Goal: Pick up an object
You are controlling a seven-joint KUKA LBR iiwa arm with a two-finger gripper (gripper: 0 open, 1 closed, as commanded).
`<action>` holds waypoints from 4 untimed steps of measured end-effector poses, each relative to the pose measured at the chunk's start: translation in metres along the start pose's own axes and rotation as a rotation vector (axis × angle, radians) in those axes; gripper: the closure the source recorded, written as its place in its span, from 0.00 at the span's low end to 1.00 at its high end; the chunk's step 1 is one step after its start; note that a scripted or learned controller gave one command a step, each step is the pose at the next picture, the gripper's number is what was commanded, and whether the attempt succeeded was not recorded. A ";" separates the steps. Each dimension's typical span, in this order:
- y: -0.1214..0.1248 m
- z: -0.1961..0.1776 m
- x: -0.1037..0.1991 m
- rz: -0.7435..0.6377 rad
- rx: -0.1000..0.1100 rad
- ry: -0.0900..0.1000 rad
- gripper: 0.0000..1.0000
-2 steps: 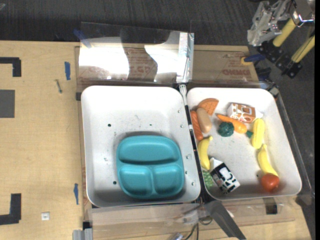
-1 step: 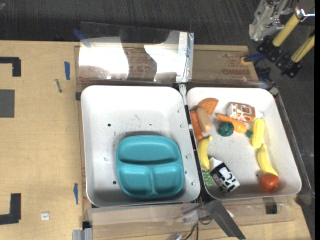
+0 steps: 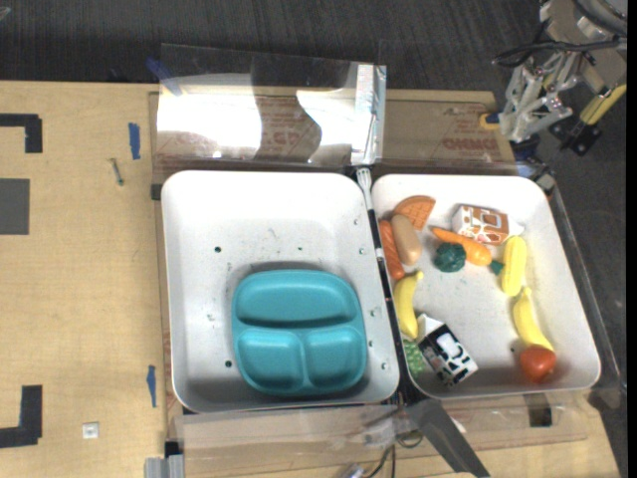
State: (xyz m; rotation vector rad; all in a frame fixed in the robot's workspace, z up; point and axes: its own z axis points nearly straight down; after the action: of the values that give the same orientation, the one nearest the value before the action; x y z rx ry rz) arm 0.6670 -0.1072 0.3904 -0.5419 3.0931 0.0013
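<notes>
So the gripper is parked at the far right, up off the bench and well past the far rim of the right-hand white bin. From this angle I honestly can't tell what state it's in, but nothing is in its grasp. My guess is it's held out there so the overhead camera gets a clean look at both bins.

All the pickable stuff sits in that right bin: a yellow plastic banana near the right wall with a red toy tomato touching its near end, a second yellow banana-shaped piece just beyond it, a dark green round toy in the middle, and a small white-and-orange carton at the far side.

The left white bin holds a teal three-compartment plastic tray (probably the drop-off spot). Nothing picked yet. I'd go for the near banana, it's least crowded.
</notes>
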 end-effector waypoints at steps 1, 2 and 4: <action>0.000 -0.016 -0.002 0.001 0.006 -0.015 1.00; 0.000 -0.029 -0.004 0.002 0.010 -0.026 1.00; -0.001 -0.055 -0.007 0.005 0.017 -0.050 1.00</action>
State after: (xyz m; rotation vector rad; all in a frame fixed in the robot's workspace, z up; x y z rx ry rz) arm 0.6733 -0.1056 0.4455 -0.5246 3.0432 -0.0114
